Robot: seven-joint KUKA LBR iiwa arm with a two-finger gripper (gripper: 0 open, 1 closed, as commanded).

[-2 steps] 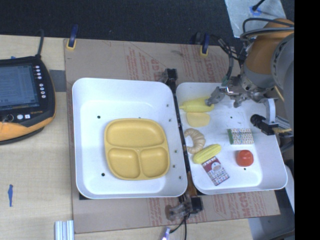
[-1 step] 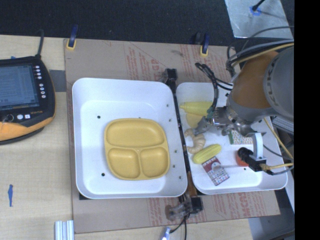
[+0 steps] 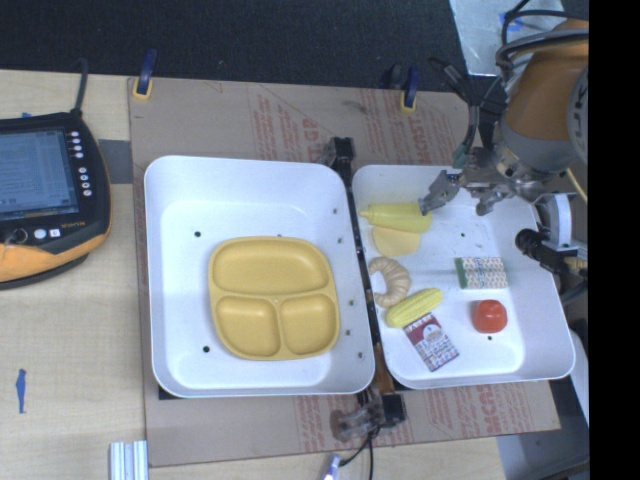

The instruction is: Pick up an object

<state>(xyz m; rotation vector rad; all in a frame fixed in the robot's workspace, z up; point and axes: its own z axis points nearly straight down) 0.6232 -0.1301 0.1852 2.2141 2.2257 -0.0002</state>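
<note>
Brown cardboard covers the pale wooden bench (image 3: pixel 60 368), clipped at its far edge, and two shallow white bins sit side by side on it.

At about 2 o'clock in the view, the pincer (image 3: pixel 461 194) hangs over the far part of the right bin (image 3: pixel 545 353). Its two dark metal fingers are spread wide, and nothing sits between them. One fingertip (image 3: pixel 432 203) lies just beside the end of a smooth yellow plastic banana (image 3: pixel 393 216); whether they touch cannot be told.

At 6 o'clock from the banana sits a pale yellow rounded piece (image 3: pixel 396 240), touching it. Further toward 6 o'clock lies a tan, ridged ring-shaped pastry toy (image 3: pixel 389 278), and just past it a bumpy yellow corn cob (image 3: pixel 414 307) lies at a slant. A small flat red-and-white printed card packet (image 3: pixel 432 341) lies at 5 o'clock from the corn. A glossy red tomato shape (image 3: pixel 489 315) lies near the bin's right side, with a small patterned rectangular box (image 3: pixel 480 272) at 12 o'clock from it.

The left bin (image 3: pixel 170 358) holds a matte mustard-yellow tray (image 3: pixel 272 296) with rounded corners and three compartments. At 9 o'clock on the bench rests a black and orange tablet-like pendant (image 3: pixel 45 198) with a lit screen.
</note>
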